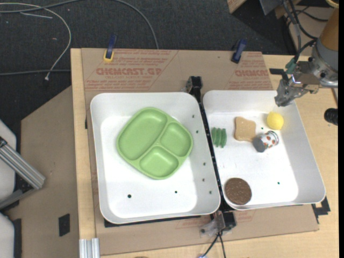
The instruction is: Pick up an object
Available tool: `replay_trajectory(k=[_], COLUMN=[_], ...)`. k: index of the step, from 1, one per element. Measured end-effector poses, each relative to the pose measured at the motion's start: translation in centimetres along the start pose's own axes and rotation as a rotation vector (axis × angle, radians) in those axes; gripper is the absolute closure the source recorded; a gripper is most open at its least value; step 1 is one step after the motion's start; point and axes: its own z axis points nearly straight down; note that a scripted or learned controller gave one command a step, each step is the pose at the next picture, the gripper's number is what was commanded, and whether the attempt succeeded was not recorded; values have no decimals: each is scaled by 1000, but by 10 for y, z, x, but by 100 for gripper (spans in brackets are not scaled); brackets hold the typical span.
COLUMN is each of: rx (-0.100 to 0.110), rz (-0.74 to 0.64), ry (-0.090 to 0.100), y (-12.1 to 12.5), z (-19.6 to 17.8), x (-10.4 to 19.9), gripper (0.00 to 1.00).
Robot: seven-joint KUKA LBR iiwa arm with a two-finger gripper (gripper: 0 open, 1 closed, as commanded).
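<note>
Tabletop (54, 160) w/ brown cardboard sheet (161, 63) carrying two shallow white bins side by side. Landmark = right bin (301, 165); everything placed rel. to it.

Left bin (107, 187) sits just beside right bin's left wall, rims touching along the middle. In it: green divided plate (155, 142), three compartments, lying flat and turned at an angle, roughly centred.

Arm (329, 36) comes in at right bin's far right corner, grey w/ orange band visible at top. Tool (283, 98) hangs over the far right rim of right bin, pointing down; nothing seen between its tips. Whether open or closed: can't tell, too small & dark.

Inside right bin, big to small:
- brown round disc-like item (237, 190), at near left corner, touching the near rim.
- tan cookie-shaped piece (245, 128), far half, approx. centre.
- green ridged piece (219, 137), against left wall.
- small grey/red/white toy (265, 141), just right of tan piece.
- yellow ball (275, 120), far right area, just beyond the toy. Closest item to tool: lies near it, toward the camera & slightly left, apart, not touching.

Two blue clamps (110, 47) (238, 51) on cardboard's far edge, beyond the bins.
</note>
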Motion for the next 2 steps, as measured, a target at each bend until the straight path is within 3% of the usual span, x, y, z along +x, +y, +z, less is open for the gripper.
replay_trajectory(k=[2], rx=[8], rz=[-5], ry=[4], y=[-20], z=[19], x=[105], gripper=[100])
